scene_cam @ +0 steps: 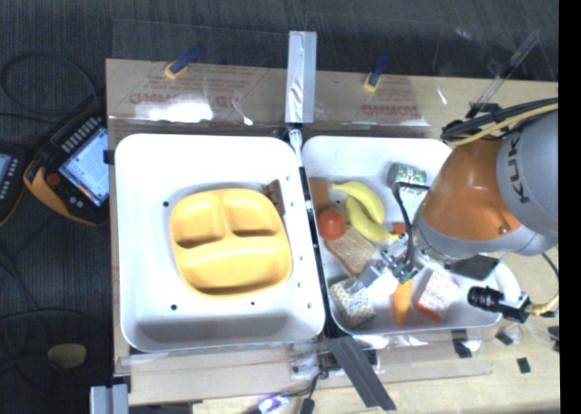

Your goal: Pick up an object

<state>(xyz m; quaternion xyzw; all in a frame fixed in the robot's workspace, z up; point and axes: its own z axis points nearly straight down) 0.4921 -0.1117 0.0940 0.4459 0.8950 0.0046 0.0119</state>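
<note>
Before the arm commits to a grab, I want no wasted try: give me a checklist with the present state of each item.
1. End effector over the right bin: ok.
2. Object between its fingers: cannot tell.
3. Targets within the bin, such as the banana and the red ball: ok.
4. Objects spaced for a clean grasp: not ok, they crowd together.
5. Yellow tray lying apart in the left bin: ok.

robot lab: bench [508, 94], bins [136, 221], teach pendant [77, 172]
</note>
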